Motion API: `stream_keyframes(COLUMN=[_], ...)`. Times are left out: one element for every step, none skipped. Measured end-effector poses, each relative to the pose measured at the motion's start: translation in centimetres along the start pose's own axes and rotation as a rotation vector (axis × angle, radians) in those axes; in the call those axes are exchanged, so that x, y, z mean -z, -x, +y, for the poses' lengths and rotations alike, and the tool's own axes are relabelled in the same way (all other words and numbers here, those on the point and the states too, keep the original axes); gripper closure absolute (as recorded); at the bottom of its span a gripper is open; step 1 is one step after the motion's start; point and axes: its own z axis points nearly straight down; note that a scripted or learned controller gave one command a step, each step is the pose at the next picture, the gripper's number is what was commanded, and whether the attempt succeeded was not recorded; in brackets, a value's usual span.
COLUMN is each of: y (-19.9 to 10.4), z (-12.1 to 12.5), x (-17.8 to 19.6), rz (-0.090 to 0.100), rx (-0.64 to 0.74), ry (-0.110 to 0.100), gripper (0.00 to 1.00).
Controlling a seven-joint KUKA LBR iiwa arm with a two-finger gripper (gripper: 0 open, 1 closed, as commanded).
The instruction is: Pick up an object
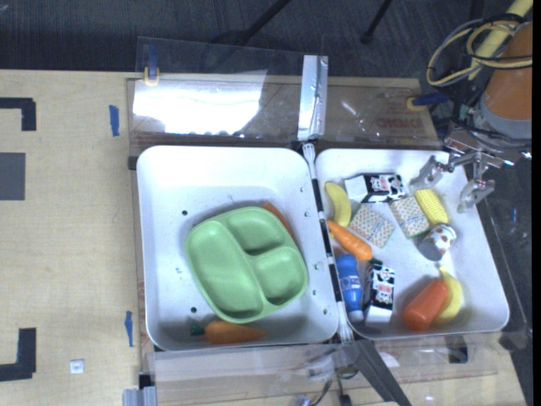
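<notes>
Arm: grey KUKA arm w/ orange band (pixel 511 91), enters from upper right of view, wrist angled down and to the left.
Wrist: silver metal bracket below the band.
Gripper: two-finger metal gripper (pixel 454 183), fingers spread apart, nothing betw. them.
Fingers: left-hand tip (pixel 425 176) and right-hand tip at similar height.
Pose: hovering, tips pointing down.
</notes>
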Motion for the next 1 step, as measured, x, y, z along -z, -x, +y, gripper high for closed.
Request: stream_keyframes(y=[0.05], z=[-0.17], x=[1.0], rz=[-0.007], rx=[-0.007], ry=[-0.004], gripper=[1.0])
